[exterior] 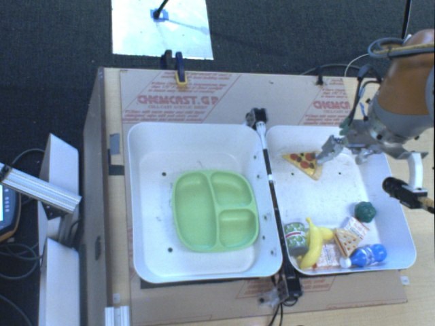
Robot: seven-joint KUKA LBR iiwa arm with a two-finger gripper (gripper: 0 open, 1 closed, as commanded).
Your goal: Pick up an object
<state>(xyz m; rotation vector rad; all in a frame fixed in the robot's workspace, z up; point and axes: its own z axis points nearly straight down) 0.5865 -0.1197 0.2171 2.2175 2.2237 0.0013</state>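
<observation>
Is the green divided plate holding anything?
Empty. The green divided plate lies flat in the left bin, all three compartments bare.

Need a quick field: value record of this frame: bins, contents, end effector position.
left bin: holds a green divided plate
right bin: pizza slice near the far left corner; banana, cracker packet, blue-capped bottle, dark green ball and a small can clustered at the near edge
end effector: low over the right bin, right beside the pizza slice
grasp: no object seen between the fingers
arm: enters from the right of the view
</observation>
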